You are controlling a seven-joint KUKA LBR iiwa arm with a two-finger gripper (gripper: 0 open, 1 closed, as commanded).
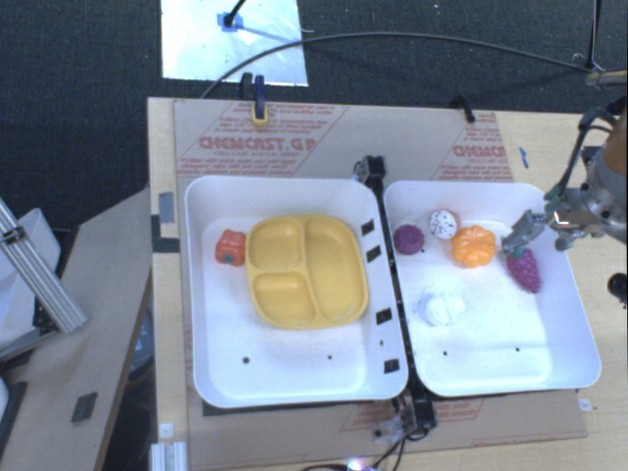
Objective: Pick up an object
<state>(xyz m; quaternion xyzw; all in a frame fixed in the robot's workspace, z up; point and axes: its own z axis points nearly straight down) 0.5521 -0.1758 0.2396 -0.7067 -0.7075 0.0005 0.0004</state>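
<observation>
left bin [211, 361]: yellow tray [304, 271], orange-red toy [231, 247] at its left | right bin [569, 356]: purple grapes [523, 269] far right, pumpkin [474, 246] | gripper [522, 234] just above grapes, finger spread impossible to judge

Two bins [294, 386] (six objects [474, 246]).

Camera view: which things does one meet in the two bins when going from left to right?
Orange toy pepper → yellow divided plate → purple ball → orange toy pumpkin → purple grape bunch.
</observation>
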